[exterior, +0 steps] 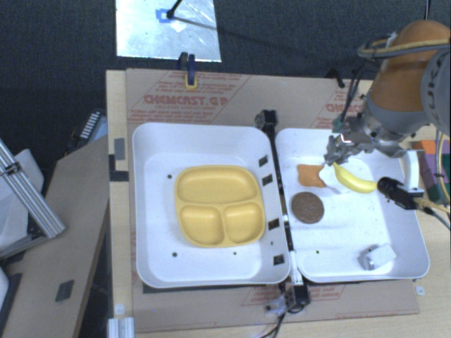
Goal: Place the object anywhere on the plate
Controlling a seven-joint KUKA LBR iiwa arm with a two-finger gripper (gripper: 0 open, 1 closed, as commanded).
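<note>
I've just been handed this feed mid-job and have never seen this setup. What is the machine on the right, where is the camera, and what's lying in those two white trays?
You are looking down at a slant from one fixed camera above a bench. The grey machine with the orange band is a robot arm reaching in from the right; its gripper, a two-finger claw, hangs over the right bin. Whether the claw is open or shut cannot be told from here, and nothing is clearly seen between its fingers.

The right bin holds a banana just below the claw, an orange piece beside it, a round brown disc, and a small grey-white block near the front corner.

The left bin holds a yellow plate with three compartments, nothing on it. That plate is where an object is meant to go.
</note>
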